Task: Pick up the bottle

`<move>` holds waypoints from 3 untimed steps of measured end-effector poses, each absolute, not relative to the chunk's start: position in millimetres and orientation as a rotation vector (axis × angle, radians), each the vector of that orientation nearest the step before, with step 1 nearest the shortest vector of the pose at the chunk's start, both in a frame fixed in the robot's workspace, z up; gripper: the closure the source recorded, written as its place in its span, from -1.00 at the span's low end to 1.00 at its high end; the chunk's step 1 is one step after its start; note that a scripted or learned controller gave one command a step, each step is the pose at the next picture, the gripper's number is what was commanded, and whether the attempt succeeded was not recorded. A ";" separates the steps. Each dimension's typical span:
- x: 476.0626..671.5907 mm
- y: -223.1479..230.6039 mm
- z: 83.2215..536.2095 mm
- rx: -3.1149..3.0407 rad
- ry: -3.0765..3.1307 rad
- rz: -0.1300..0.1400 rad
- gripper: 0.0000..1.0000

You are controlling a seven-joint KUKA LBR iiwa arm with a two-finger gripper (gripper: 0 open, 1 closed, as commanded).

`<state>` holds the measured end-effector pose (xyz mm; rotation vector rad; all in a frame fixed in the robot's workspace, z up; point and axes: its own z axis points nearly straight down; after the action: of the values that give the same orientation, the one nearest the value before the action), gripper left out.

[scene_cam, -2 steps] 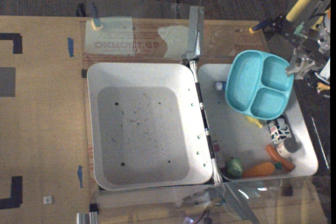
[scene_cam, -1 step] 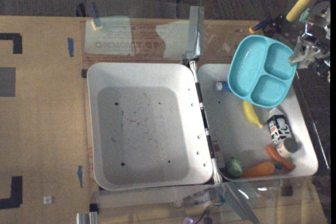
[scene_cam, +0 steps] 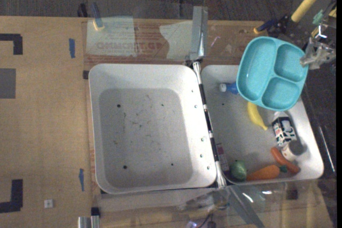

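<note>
We saw the gripper (scene_cam: 312, 56) clamped on the rim of a teal divided plate (scene_cam: 271, 72), lifted over the right bin (scene_cam: 315, 165). The bottle (scene_cam: 231, 88) lay below-left of it, half covered. We judged the plate must be released first.

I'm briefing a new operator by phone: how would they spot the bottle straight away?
Find the right-hand shallow white bin, then look just beneath the teal divided plate in the view. Near the bin's right wall lies the small bottle with a black-and-white label, between the yellow banana and the orange carrot. It alone is patterned; its neighbours are plain-coloured.
</note>
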<state>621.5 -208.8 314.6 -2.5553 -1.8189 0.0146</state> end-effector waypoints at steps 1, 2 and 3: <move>666.6 -209.4 303.8 -2.690 -1.610 0.017 1.00; 578.3 -212.5 319.5 -2.686 -1.609 0.018 1.00; 494.3 -194.6 307.3 -2.719 -1.553 0.017 1.00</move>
<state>494.3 -194.6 307.3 -2.7195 -1.5531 0.0170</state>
